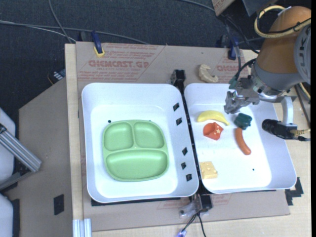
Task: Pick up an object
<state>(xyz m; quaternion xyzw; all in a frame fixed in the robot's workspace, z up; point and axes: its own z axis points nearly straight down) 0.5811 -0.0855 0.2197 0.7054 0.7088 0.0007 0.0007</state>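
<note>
The right bin (256, 177) holds several small toy foods. A yellow banana (213, 116) lies near its far left, with a red strawberry-like piece (213, 131) just in front of it. To their right sit a dark green piece (243, 120) and an orange-red sausage (242, 141). A pale yellow cheese block (208, 170) rests near the front left corner. My gripper (235, 104) hangs over the far part of this bin, just right of the banana and just behind the green piece. I see nothing held in it.
The left bin (94, 102) carries a green divided plate (135, 149). A beige lump (208, 73) lies on the cardboard behind the right bin. The black divider (185, 127) between the bins bears small black clips.
</note>
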